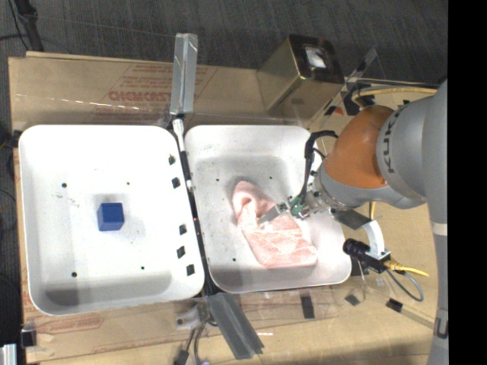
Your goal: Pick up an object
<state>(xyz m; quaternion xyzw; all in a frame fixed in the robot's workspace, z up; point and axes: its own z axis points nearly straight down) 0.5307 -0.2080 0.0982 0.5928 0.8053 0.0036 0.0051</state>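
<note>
A crumpled pink cloth (271, 231) lies in the right bin (228, 158), toward its near right part. My gripper (272, 212) reaches in from the right and is low over the cloth's upper middle, touching or nearly touching it. A small blue cube (111, 216) sits in the left bin (61, 158), left of its middle, far from the gripper. The fingertips blend into the cloth's folds.
The grey arm with its orange band (361, 158) hangs over the right bin's right rim. A brown box (293, 74) stands behind the right bin. A grey divider post (183, 74) rises between the bins at the back.
</note>
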